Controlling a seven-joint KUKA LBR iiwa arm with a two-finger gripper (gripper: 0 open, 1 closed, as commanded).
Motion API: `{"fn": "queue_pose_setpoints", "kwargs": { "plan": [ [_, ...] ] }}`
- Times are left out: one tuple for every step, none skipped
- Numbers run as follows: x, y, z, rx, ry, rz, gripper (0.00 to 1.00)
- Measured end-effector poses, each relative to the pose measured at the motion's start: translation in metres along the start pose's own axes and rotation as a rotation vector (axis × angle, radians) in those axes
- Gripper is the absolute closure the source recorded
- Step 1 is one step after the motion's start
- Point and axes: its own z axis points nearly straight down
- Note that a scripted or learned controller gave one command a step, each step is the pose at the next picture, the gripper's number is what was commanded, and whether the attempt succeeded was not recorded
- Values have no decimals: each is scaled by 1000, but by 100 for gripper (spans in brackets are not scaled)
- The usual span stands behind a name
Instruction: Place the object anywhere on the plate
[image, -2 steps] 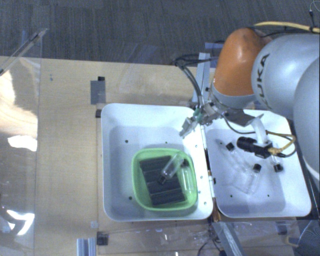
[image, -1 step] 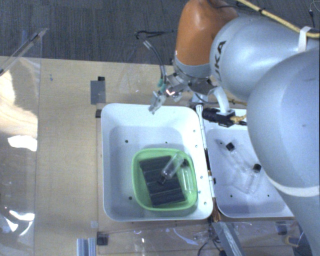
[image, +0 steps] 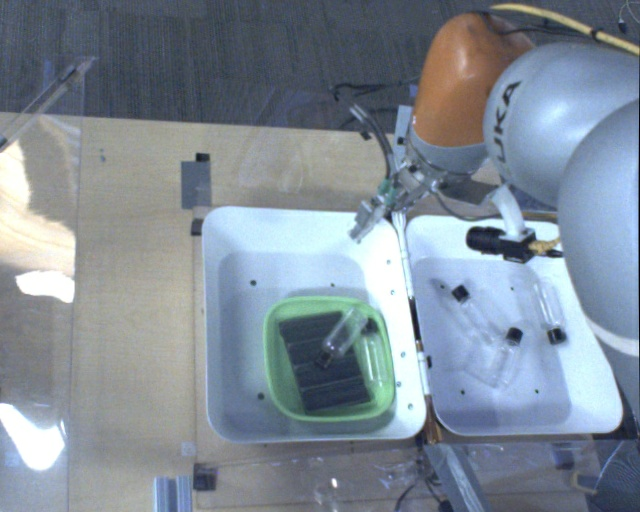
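vial (image: 343, 335) on plate (image: 283, 385), axis diagonal | end effector (image: 378, 212) up-right of plate, vial below-left of it | finger state: can't tell

A robotics lab: a grey KUKA arm (image: 560, 110) with an orange band reaches in at three o'clock over a pale wooden counter (image: 110, 330) bearing two white bins (image: 300, 225), above grey carpet (image: 200, 50).
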Motion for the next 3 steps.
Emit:
{"fn": "queue_pose_setpoints", "kwargs": {
  "plan": [
    [79,68,-74,-7,-1,-92,0],
    [126,97,-88,-7,-1,-27,0],
    [136,107,-49,0,1,6,0]
  ]
}}
